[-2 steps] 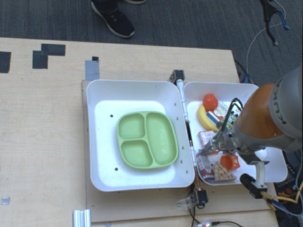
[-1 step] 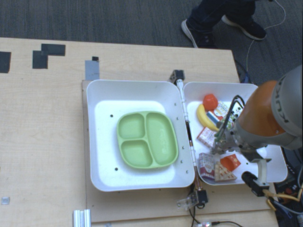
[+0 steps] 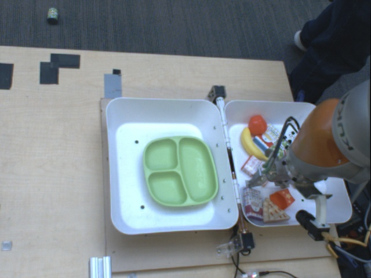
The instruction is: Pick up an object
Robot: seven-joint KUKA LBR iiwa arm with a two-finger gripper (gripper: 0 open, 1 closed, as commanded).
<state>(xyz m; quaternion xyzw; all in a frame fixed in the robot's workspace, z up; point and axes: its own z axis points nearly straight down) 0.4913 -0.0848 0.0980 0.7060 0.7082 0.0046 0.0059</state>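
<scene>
Grip state cannot be judged: the gripper [image 3: 268, 171] sits low among the clutter in the right bin [image 3: 342, 210], and its working end is too small and too overlapped by the goods to read as released or clenched; nothing can be confirmed as held. The single arm [image 3: 319, 138] enters from 3 o'clock and covers the right part of that bin. No one target is set by the task, so the nearest items are the likely candidates. A small white-and-red packet [image 3: 250, 165] lies just beside the gripper at 9 o'clock. The banana [image 3: 251, 143] lies near at 11 o'clock, its long axis running roughly from 11 to 5 o'clock, so its lower end points toward the gripper. A red block [image 3: 282, 198] lies near at 5 o'clock, touching a cracker-like packet [image 3: 272, 212] below it. A red-orange round item [image 3: 257, 123] sits beyond the banana at 12 o'clock. Count: two bins, one arm, one banana, two red items, and at least three flat packets; the exact number cannot be told where they overlap. The left bin [image 3: 124, 155] holds one green plate [image 3: 179, 171] with three compartments, well apart from the gripper at 9 o'clock. In my judgement the coming move turns on the small packet or the banana end, both on the gripper's left.
</scene>
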